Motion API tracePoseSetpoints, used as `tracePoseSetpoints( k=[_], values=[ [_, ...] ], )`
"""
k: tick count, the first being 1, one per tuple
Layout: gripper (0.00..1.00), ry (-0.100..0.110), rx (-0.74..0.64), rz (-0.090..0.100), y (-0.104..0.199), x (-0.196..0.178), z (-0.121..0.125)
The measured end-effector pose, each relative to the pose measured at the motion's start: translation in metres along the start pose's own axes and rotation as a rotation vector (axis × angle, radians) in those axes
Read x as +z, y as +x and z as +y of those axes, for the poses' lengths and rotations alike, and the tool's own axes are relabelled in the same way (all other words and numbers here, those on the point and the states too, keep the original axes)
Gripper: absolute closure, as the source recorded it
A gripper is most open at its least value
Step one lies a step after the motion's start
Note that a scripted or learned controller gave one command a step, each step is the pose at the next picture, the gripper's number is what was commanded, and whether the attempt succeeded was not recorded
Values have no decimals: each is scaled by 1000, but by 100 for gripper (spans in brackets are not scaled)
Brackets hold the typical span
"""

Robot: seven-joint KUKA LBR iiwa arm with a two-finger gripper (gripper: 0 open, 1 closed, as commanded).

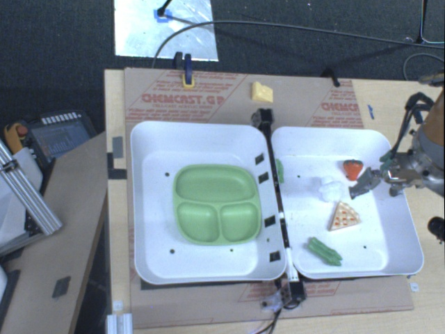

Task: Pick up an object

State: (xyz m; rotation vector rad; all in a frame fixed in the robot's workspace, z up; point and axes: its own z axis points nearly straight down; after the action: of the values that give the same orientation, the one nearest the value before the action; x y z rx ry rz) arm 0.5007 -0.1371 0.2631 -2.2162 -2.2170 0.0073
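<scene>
Tray (215,207) in left bin (149,145) — pizza slice (343,217) in right bin (400,249).

Red lettering reading "CHEMCAST GP" runs across the brown board (201,92) behind the left bin (149,145). A second red print, behind the right bin (375,141), is too faint to read.

1. Pale green moulded plastic divided tray (214,204), plain, in the left white bin (149,152).
2. At the tray's 3 o'clock: a tan triangular pizza-slice toy (343,216), red-dotted.
3. A red-orange rounded toy (353,167), perhaps a strawberry.
4. A dark green pod-shaped toy (325,250).
</scene>
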Motion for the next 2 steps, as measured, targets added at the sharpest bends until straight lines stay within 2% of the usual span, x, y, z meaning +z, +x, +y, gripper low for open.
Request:
tracePoseSetpoints(
  k=[1, 2],
  values=[
    [0, -10, -3, -2, 0, -5, 2],
    [0, -5, -1, -1, -1, 54, 10]
  ],
)
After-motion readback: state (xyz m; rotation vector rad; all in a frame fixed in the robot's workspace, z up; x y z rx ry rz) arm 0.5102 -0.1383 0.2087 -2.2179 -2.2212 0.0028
